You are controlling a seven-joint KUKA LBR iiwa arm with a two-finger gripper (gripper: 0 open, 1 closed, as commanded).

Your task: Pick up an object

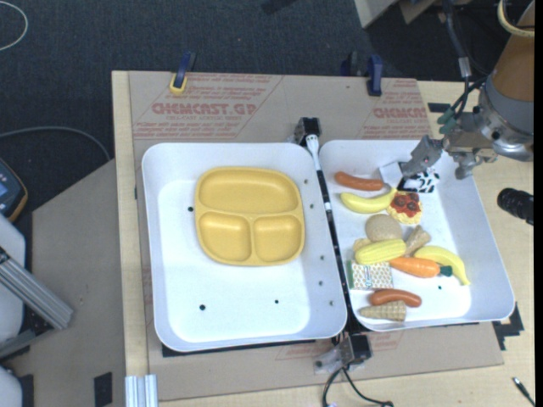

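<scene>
1. Toy food [394, 248] is what we see heaped in the right bin [484, 227], spread from its far middle down toward its near edge.
2. We see the hand [422, 166] hanging over the far part of the right bin, grey and slanted; we cannot tell how its tips are set, nor whether it touches anything.
3. Just beside the hand we see a small black-and-white piece [421, 184] and, touching that, a red and yellow pizza slice [406, 206].
4. Toward the bin's far left we see a red sausage [360, 181] with a yellow banana [365, 201] just nearer.
5. In the middle lie a tan potato [383, 226] and a corn cob [379, 251]; beside them we see an orange carrot [416, 267] and a second banana [447, 260].
6. Near the near edge we see a second sausage [395, 297] and a waffle cone [383, 313].
7. In the left bin [170, 295] we see a yellow divided plate [249, 214], lying toward its far edge.
</scene>
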